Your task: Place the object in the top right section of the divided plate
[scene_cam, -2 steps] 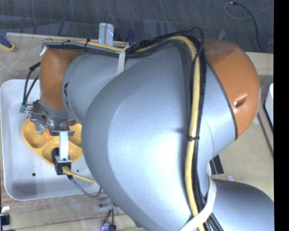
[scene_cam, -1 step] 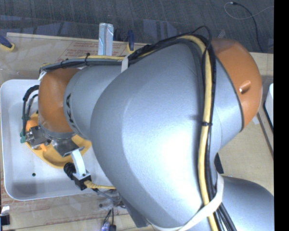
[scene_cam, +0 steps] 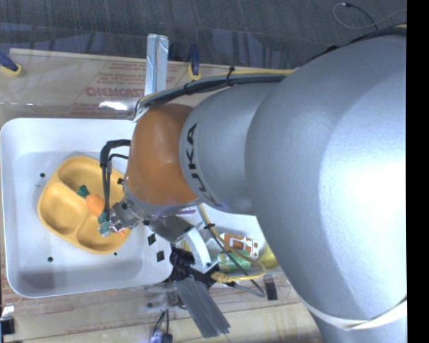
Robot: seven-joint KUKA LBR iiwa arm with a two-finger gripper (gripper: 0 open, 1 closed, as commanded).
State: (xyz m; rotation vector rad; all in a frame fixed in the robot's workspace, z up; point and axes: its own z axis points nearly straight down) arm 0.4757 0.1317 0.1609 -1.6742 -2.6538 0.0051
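I am reaching in over the yellow divided plate (scene_cam: 68, 206), which is lying in the one white bin (scene_cam: 18, 191) I can make out clearly; my own grey arm (scene_cam: 307, 163) and its orange band (scene_cam: 157, 156) are covering most of what lies to the right of the plate. My claw (scene_cam: 113, 224) is hanging right at the plate's right-hand rim, low over the dish, and the view is too cluttered with wrist hardware for me to tell how far it is standing apart or whether anything is sitting in it (the green and red bits there could be part of me or part of the load). On the plate I am counting one object: a small orange carrot-like piece with a green top (scene_cam: 91, 200), resting near the plate's middle, just left of my claw, about where the ridges between the sections are meeting. I cannot tell which section it is truly lying in. One black cable (scene_cam: 109, 156) is looping above the plate's right side. Further right of the plate, under my arm, one packet with orange and white print (scene_cam: 242, 244) is peeking out beside one green and yellow item (scene_cam: 237, 263).
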